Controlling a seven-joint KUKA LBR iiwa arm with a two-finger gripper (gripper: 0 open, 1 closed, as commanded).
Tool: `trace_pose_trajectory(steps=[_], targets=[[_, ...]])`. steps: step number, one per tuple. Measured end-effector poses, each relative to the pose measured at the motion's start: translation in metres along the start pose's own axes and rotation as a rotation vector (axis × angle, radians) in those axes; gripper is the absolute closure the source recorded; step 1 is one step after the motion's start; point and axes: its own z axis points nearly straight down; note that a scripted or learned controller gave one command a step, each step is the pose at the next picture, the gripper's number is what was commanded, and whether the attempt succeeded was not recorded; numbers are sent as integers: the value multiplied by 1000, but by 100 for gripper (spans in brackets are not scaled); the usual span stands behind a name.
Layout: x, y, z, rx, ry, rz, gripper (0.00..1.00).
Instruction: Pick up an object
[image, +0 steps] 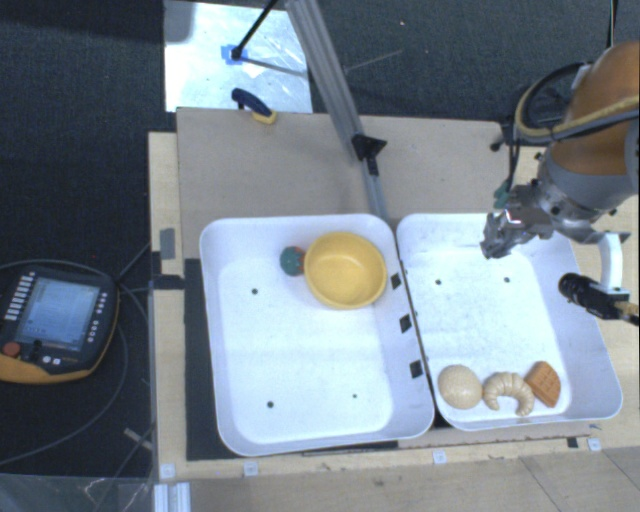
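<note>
Left bin: yellow bowl, green ball | right bin: three pastries

The yellow bowl hides part of the small green ball beside it. The arm is cut by the right edge. The gripper looks blurred, perhaps dark fingers.

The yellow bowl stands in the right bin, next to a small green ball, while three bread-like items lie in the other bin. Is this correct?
Not quite. The camera view shows the bowl in the left bin, not the right one. The rest holds: the green ball is next to it, and the three bread-like items lie in the other bin, the right bin.
</note>
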Motion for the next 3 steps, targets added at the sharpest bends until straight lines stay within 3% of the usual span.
trace_pose_trajectory(steps=[3], targets=[[154, 40, 16, 1, 0, 0, 100]])
